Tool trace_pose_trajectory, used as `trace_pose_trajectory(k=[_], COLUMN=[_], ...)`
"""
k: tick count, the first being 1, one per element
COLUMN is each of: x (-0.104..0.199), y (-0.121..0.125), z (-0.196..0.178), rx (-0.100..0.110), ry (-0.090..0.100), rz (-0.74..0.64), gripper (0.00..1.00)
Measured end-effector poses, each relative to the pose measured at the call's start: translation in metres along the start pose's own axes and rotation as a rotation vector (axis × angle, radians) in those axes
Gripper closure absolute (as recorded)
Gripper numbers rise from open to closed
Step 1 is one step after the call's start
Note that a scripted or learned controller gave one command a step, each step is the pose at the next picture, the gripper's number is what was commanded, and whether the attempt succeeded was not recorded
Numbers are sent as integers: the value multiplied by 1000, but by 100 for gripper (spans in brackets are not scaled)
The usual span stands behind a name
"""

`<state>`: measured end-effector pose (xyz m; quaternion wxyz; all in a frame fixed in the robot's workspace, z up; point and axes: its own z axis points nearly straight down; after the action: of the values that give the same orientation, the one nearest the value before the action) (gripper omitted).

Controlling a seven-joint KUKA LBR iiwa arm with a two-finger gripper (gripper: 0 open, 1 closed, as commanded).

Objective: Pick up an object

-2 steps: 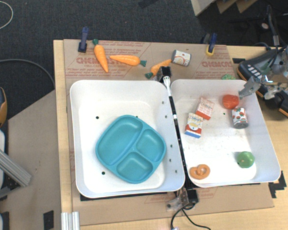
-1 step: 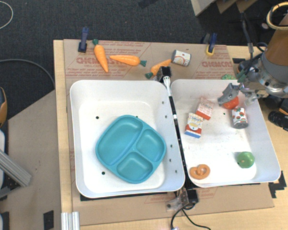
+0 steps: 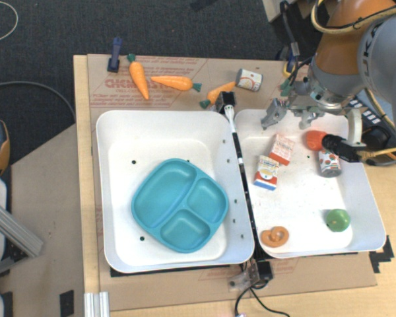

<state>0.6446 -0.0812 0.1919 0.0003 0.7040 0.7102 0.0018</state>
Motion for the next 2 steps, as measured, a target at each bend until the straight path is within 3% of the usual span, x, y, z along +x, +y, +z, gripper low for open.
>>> trace_pose_trajectory(k=[1, 2], x=[19, 48], y=[-64, -96], z=[8, 7], rx=[9, 8], ry=[0, 0], rz=[9, 7], gripper=[0, 0])
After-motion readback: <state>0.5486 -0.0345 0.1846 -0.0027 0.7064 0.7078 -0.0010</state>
